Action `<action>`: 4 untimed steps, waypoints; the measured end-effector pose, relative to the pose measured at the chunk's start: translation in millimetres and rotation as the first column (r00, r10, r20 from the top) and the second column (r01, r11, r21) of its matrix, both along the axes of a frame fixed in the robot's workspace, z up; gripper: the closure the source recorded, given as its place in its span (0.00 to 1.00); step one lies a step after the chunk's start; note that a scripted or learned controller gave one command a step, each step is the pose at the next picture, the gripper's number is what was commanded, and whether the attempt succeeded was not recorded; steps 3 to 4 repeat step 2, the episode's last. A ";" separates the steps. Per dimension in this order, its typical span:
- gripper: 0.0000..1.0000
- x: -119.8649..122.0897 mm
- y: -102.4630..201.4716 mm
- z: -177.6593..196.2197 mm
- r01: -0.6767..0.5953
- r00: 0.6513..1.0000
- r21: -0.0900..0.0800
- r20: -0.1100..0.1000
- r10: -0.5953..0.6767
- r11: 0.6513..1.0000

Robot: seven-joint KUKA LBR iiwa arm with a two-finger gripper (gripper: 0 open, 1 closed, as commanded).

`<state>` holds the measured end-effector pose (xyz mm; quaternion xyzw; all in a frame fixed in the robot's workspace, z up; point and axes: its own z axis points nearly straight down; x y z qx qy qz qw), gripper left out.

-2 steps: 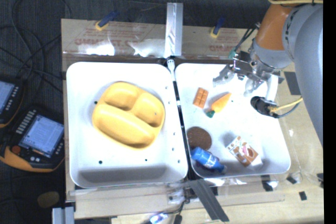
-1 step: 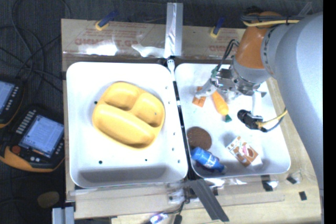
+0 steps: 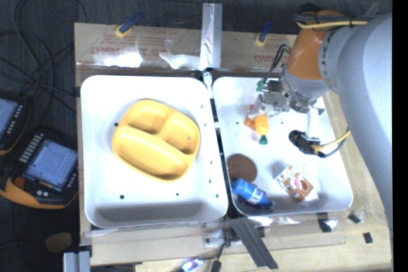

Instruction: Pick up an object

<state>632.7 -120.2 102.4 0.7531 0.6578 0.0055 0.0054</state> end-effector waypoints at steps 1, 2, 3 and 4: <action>1.00 0.7 -25.2 40.9 -0.058 0.998 0.000 -0.017 0.058 0.998; 1.00 -45.7 23.0 129.0 -0.102 0.995 0.001 -0.018 0.102 0.995; 1.00 -45.7 23.0 129.0 -0.102 0.995 0.001 -0.018 0.102 0.995; 1.00 -45.7 23.0 129.0 -0.102 0.995 0.001 -0.018 0.102 0.995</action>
